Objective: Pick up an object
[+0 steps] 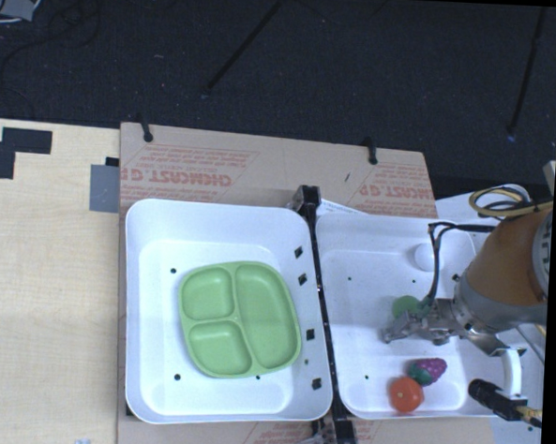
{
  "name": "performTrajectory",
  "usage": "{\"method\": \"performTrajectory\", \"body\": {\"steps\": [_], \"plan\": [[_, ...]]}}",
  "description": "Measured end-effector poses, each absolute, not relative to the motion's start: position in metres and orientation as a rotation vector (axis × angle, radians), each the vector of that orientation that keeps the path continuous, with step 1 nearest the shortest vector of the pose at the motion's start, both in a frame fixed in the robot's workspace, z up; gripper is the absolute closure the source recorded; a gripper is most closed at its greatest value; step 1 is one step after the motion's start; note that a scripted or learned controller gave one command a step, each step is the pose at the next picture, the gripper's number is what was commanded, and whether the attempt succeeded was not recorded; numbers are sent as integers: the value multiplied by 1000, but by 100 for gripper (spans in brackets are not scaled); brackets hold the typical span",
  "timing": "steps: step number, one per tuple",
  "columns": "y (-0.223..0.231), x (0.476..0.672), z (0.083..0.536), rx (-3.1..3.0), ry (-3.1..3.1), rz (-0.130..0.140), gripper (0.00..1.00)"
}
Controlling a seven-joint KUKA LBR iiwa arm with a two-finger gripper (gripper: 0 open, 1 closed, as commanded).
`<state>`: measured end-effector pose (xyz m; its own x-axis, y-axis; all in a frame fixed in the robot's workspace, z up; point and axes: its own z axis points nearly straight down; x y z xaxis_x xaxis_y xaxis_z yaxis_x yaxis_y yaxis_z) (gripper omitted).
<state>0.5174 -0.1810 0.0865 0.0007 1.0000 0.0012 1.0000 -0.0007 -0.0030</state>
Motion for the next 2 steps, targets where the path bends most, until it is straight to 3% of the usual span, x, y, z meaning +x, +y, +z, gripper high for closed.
{"method": "performTrajectory", "body": {"steps": [1,2], "plan": [[-182,518,99,-2225,-2216,0,100],[-175,519,159,-2221,-2224,-2,100]]}}
